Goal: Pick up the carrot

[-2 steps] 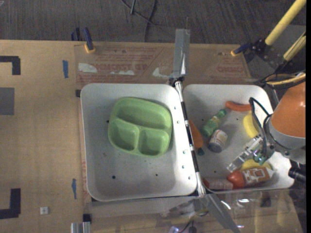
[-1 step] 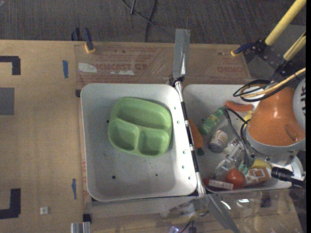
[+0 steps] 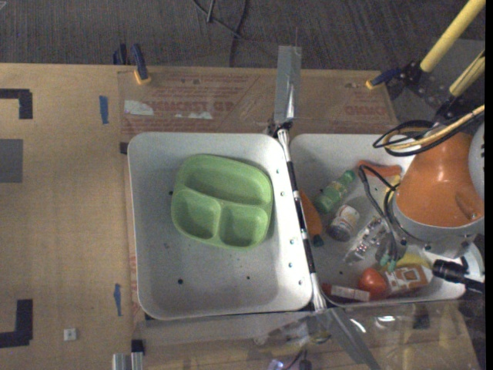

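Orange and slim, the carrot in the right bin, lying lengthwise against that bin's left wall, just right of the ridge between the two bins. Tip towards the lower edge of the frame, thicker end towards the top.

Right of centre in the frame, the gripper, hanging over the middle of the same bin beneath the arm's broad orange band. Blurred and glinting; clenched or released cannot be told. Nothing visibly grasped. Well apart from the carrot, to the carrot's right and slightly lower in the frame.

Between carrot and gripper, a small jar with a pale lid, close to the gripper's left side. Above the jar, a green bottle, tilted, near the carrot's upper end without clearly touching it.

Below the gripper, near the bin's lower wall, a red tomato, and just to its right a yellow-topped packet. Left of the tomato, a flat red-and-white item, too small to tell what.

In the left bin, centre of the frame, a light green divided plate, set in the upper half, apart from the walls.

Underneath both bins, a wooden bench, with blue tape marks on the left.
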### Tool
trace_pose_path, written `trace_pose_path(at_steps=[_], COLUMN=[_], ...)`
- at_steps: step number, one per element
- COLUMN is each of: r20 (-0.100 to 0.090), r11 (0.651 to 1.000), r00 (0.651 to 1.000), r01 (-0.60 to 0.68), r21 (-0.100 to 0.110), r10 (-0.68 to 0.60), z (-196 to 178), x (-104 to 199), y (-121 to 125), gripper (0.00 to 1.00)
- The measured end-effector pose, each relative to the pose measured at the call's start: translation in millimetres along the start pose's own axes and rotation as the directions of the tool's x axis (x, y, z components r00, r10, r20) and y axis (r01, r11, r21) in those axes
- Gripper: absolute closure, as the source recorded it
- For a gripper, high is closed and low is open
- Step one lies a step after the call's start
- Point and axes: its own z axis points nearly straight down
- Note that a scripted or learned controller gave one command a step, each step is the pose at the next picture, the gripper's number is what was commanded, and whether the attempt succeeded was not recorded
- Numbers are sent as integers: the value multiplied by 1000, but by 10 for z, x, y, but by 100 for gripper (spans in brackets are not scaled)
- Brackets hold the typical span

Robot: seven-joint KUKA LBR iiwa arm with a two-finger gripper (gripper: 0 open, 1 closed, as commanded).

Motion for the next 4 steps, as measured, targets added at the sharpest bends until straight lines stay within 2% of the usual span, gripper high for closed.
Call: trace_pose_path(at_steps=[1, 2, 3, 4], r20=[-16, -20, -20, -20], r11=[975, 927, 927, 927], r00=[974, 927, 927, 927], r01=[-224, -374, -374, -374], r21=[13, 20, 20, 20], r10=[224, 374, 374, 374], z=[-1111, 36, 36, 36], x=[-1246, -316, -317, -317], y=[674, -327, -328, -328], gripper=[100, 100, 0, 0])
